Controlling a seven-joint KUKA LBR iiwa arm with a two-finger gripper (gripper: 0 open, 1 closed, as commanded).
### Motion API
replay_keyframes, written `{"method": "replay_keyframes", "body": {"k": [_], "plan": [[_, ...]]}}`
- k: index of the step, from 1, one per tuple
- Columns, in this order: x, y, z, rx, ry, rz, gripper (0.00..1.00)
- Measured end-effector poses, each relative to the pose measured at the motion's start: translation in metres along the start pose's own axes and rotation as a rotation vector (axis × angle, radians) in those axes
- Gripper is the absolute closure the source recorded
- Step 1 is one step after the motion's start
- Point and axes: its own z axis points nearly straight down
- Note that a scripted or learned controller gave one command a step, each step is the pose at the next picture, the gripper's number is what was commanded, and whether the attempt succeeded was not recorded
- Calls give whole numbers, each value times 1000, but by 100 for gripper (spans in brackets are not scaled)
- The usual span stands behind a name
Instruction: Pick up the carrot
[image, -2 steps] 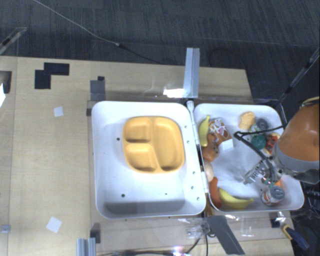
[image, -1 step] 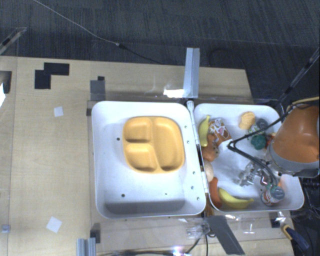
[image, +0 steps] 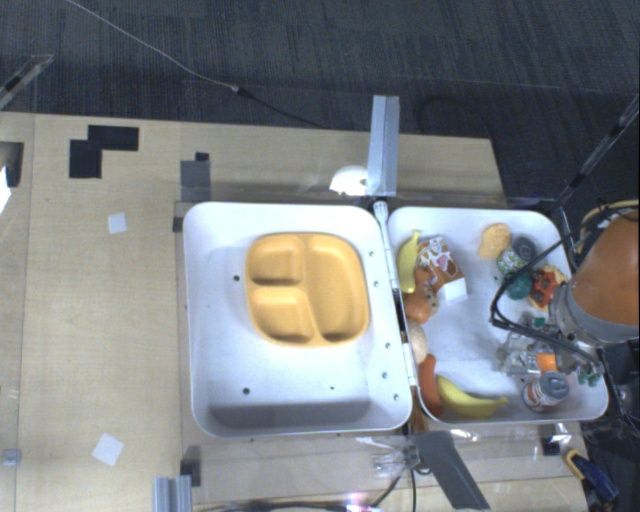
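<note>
Gripper (image: 541, 362), low in right bin (image: 470, 215) clutter presumably to grasp, open-or-closed state not discernible; likely carrot (image: 428, 380) lies apart from it, beyond banana (image: 468, 398)

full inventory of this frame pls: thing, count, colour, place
bench: 1, pale wood, under both bins
bins: 2, white, side by side
tray: 1, yellow, three compartments, left bin
bananas: 2, yellow, right bin, one at front, one at the left wall
cookie: 1, tan, right bin, back
small packets and toys: several, mixed colours, right bin; carrot not clearly told apart
metal post: 1, grey, behind bins
arm: 1, orange band, over right bin's right side
gripper: 1, grey, low over clutter in right bin
</note>
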Motion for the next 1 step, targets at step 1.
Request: {"method": "replay_keyframes", "body": {"k": [1], "plan": [[-10, 9, -64, -1, 6, 105, 100]]}}
